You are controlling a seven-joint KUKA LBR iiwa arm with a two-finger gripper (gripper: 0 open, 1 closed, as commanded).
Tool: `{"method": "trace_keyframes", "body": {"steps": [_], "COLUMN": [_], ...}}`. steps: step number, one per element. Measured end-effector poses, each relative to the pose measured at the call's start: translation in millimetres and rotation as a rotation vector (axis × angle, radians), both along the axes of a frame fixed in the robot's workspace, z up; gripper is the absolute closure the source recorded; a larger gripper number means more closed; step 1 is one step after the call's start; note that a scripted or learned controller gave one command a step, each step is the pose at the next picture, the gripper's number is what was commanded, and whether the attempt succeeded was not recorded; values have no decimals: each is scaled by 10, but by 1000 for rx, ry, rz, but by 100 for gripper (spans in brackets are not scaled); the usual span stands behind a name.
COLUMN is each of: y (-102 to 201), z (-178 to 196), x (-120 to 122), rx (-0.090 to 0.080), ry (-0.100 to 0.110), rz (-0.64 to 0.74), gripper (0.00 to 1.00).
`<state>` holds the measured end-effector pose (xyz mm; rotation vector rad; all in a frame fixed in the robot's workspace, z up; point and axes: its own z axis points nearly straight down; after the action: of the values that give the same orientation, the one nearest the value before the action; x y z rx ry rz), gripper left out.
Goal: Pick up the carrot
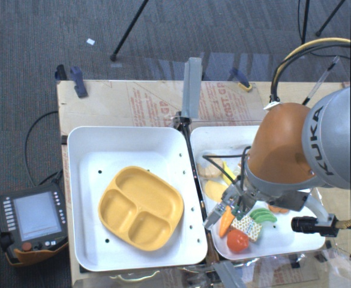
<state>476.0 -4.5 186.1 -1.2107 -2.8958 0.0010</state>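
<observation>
Down in the right-hand shallow white bin (223,138), the end effector (230,209) sits right over the small orange tapered carrot (226,224), which lies near the bin's front-left corner, pointing roughly toward the front edge. Is the carrot actually between the fingers? From this slant I cannot tell; the metal tips seem to meet its upper end, and whether they are spread or pinched is hidden by the wrist. The job here is a clean pinch across the carrot's narrow body, not along its length, and a straight lift, because the neighbours are crowding in: a round red tomato-like toy (237,240) touches just in front, a speckled white block (247,226) lies just beside on the right, a green ridged piece (263,215) sits beyond that, and pale yellow pieces (214,189) lie behind. Any sideways drag would likely shove that lot around. As for pose, the grey arm with its orange band (281,149) reaches in from the right and bends steeply down, wrist tilted toward the bin's left wall. The left bin (85,161) on the surface carries a yellow three-compartment plastic plate (141,207), well apart from the action.
</observation>
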Motion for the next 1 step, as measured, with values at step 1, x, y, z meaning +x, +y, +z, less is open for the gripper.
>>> {"method": "trace_keyframes", "body": {"steps": [1], "y": [-70], "z": [0], "x": [0], "rx": [-2], "ry": [-2], "rz": [-288], "gripper": [0]}}
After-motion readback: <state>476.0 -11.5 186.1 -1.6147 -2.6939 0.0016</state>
